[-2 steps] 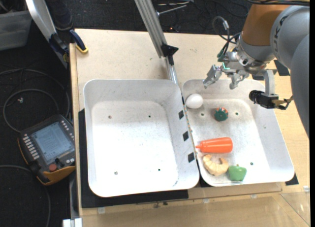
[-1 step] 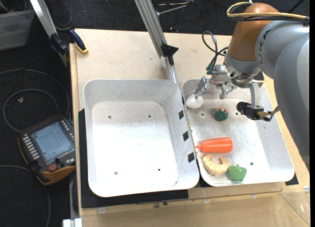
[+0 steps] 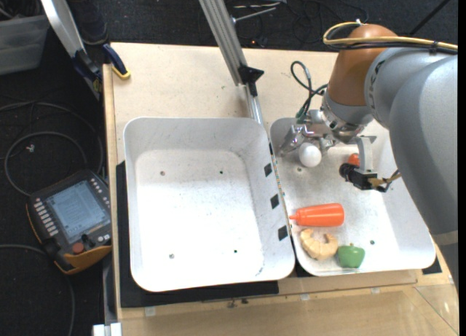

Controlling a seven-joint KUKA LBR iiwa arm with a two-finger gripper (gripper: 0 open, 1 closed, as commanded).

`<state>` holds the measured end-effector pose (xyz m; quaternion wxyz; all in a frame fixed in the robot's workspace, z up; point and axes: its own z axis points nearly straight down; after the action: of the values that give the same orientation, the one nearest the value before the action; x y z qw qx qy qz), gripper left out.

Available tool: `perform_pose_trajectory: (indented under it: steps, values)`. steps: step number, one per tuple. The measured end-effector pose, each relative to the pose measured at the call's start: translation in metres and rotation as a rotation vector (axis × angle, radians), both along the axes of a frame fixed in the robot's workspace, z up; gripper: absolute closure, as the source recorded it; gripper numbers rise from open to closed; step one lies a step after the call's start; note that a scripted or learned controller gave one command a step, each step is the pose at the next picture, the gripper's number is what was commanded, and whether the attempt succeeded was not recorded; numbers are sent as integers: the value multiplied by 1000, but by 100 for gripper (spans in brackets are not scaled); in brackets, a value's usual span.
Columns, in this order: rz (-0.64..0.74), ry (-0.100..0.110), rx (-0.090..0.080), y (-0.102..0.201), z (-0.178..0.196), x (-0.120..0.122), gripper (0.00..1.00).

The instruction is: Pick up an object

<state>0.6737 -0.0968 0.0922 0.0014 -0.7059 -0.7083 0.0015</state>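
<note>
The grey arm [image 3: 415, 101] with its orange band [image 3: 357, 65] comes in from the right and bends down into the right bin [image 3: 408, 243], and the pincer [image 3: 312, 146] is low at the far left part of this bin, close to the wall which it shares with the left bin [image 3: 138, 181]. A small white ball [image 3: 311, 155] is directly at the tip of the pincer, touching it or just under it; whether the pincer is released or clenched I cannot tell, because the metal parts around the ball are small and not sharp, and I also cannot tell if the ball is really grasped. The other things are nearer to the camera than the pincer, in the same bin: an orange carrot-like object [image 3: 319, 216] lies on its side, well apart from the pincer, and just beyond it, at the near edge, a beige ring-shaped piece [image 3: 320, 244] lies beside a small green object [image 3: 352, 256]. To the right of the pincer, a small black part with an orange spot [image 3: 358, 171] is on the wrist
</note>
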Motion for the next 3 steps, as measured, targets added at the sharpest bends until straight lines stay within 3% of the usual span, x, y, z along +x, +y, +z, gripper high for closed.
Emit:
perform_pose_trajectory:
  steps: [1,3]
  values:
    - [1,-7,-1,0,14,2,100]
    - [-4,-9,-1,-3,129,-13,100]
